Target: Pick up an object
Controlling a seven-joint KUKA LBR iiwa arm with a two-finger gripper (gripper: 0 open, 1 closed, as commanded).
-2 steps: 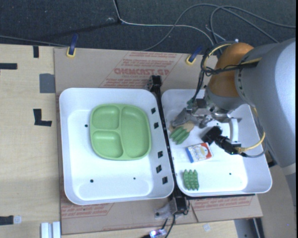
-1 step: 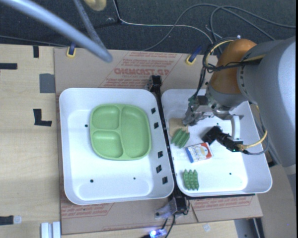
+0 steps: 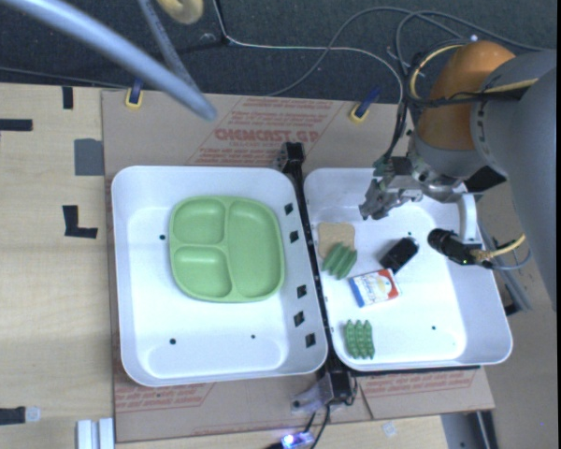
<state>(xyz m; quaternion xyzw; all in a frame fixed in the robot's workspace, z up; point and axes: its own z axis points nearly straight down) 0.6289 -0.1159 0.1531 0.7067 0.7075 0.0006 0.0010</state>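
Note:
My gripper point(image 3: 379, 201) hangs over the back of the right bin point(image 3: 467, 340), just behind the objects and touching none of them. Nothing shows between its fingers. Below it lie a tan block point(image 3: 336, 235) with a green leaf-shaped piece point(image 3: 339, 260) against it, a small black object point(image 3: 398, 253), a blue, white and red packet point(image 3: 373, 288), and a green ridged piece point(image 3: 359, 339) near the front. The grey arm with its orange band point(image 3: 463, 92) comes in from the right.
The left bin point(image 3: 140, 335) holds a light green divided plate point(image 3: 227, 249). Black clips point(image 3: 296, 241) run along the seam between the bins. Cables point(image 3: 355, 50) loop across the dark surface behind. A black fitting point(image 3: 446, 243) on the arm overhangs the right bin's right side.

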